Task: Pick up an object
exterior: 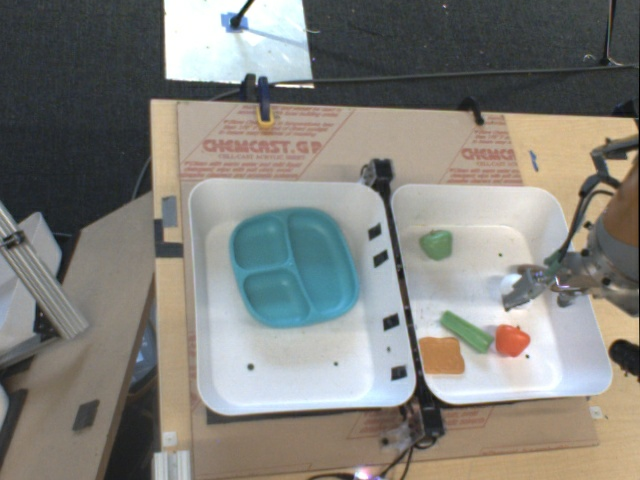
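Hovering in the right bin (575, 373) above the red pepper (512, 340), the gripper (519, 293) grips nothing yet, its opening unclear.

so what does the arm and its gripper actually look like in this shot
The arm enters from the right as a grey, rounded body with a hint of orange at the frame's edge. Thin dark cables or tubes loop over its upper side near a light grey bracket. The gripper is shiny bare metal, small and angular, tapering to silvery fingers over the right bin.
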Available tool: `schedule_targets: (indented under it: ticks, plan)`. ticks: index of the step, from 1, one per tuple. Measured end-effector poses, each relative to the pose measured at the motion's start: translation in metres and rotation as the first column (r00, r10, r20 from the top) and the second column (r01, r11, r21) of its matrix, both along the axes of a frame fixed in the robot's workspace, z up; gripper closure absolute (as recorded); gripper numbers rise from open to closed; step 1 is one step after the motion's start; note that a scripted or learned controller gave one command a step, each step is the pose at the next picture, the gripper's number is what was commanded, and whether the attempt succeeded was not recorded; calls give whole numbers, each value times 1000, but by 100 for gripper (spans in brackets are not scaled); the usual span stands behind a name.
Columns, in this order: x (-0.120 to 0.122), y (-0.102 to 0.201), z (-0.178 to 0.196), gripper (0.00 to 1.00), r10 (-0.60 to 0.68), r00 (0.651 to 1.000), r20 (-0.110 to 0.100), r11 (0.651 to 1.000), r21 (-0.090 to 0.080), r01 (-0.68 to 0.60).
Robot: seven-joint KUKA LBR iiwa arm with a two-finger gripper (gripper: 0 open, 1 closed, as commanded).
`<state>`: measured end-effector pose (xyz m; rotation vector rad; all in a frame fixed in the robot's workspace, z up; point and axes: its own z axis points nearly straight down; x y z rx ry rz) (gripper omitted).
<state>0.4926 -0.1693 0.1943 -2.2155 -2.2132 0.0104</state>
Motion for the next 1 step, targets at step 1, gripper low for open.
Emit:
schedule_targets:
  ticks: [1]
  plan:
    - [3, 1, 7, 0, 4, 1000, 13, 1000, -3, -4]
